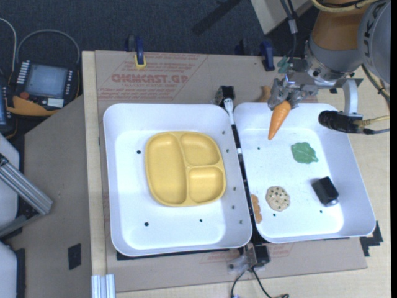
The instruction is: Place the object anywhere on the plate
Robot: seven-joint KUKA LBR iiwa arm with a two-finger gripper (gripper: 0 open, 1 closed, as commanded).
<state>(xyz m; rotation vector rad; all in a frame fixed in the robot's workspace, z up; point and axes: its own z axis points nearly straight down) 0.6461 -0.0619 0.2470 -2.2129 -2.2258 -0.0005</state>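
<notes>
Camera view: the desk (pixel 93 166) carries two white bins side by side. The left bin (pixel 124 222) holds a yellow plate (pixel 184 167) with three compartments, lying flat near the bin's middle. The right bin (pixel 347 216) holds a green piece (pixel 304 152), a cookie (pixel 278 198) and a black block (pixel 325 190), all well apart from one another. The arm (pixel 338 36) reaches in from the right, and its jaws (pixel 286 97) hang over the far left corner of the right bin. The carrot (pixel 278 119) hangs below the jaws, thick end up and tip pointing down and slightly left; the jaws appear closed on its top end, with the carrot raised clear of the bin floor. The step in hand is judged to be the carry from the right bin to the plate. To do it well, keep the carrot high enough to pass over the two rims between the bins, because the tip hangs low and could catch there. Move left and toward the near side until the carrot is above the plate, not above bare bin floor. Lower until the tip is close to a compartment before release, since a long piece dropped from height may roll off the plate.
</notes>
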